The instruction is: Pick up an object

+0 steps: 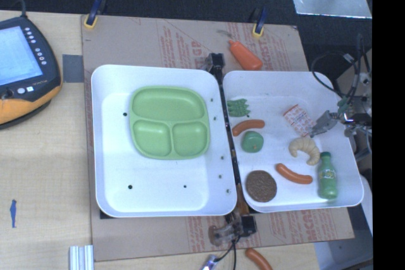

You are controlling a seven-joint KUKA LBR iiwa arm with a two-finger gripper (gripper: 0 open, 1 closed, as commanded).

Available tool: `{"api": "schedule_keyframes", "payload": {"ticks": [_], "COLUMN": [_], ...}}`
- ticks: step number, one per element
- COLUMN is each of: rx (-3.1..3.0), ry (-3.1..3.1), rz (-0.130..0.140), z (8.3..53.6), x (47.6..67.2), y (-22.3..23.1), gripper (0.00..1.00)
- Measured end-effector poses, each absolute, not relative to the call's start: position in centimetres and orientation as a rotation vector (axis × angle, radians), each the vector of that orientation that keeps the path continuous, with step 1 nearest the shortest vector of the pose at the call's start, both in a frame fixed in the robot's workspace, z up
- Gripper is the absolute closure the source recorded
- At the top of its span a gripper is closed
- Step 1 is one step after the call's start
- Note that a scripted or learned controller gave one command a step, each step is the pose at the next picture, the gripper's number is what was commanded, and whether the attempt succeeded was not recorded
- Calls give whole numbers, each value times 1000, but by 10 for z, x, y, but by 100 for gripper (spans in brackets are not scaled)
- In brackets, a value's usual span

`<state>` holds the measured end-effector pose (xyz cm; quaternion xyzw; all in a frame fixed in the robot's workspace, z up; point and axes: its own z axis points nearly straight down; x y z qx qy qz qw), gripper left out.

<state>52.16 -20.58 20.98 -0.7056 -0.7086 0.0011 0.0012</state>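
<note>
Light wooden bench (pixel 44 167) under a dark floor strip at the top; a brown cardboard sheet (pixel 158 41) is lying across it, clipped at the far edge, and two shallow white bins are sitting side by side on the sheet.

Gripper (pixel 323 123) is reaching in at the right edge, over the right bin (pixel 278 82), near its right wall. Dark thin parts are pointing left toward a small red-and-white packet (pixel 295 116). Too small and dim to read whether the fingers are apart or together; cannot tell. Nothing is visibly sitting between them.

Just below and left of the gripper, a pale tan croissant (pixel 305 148) is lying curled, ends pointing down. Beside it to the right, a green bottle (pixel 326 177) is lying on its side with the cap toward the far edge, close to the bin's right wall. Left of the bottle, an orange-red sausage (pixel 293 174) is lying at a slant. Further left: a round brown patty (pixel 261 186), a green round piece (pixel 252 141), a second sausage (pixel 248 127) just above it, and a leafy green piece (pixel 238 107) near the divide.

Left bin (pixel 114 193) is holding a green three-compartment plate (pixel 169 122).

Outside the bins: an orange carrot (pixel 245 55) on the cardboard behind the right bin, and a control pendant (pixel 25 69) at the left edge of the bench.
</note>
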Motion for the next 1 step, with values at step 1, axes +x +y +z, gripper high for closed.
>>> {"api": "schedule_keyframes", "payload": {"ticks": [1], "rx": [-2211], "ry": [-2227], "rz": [7], "z": [91], "x": [583], "y": [-209], "gripper": [0]}}
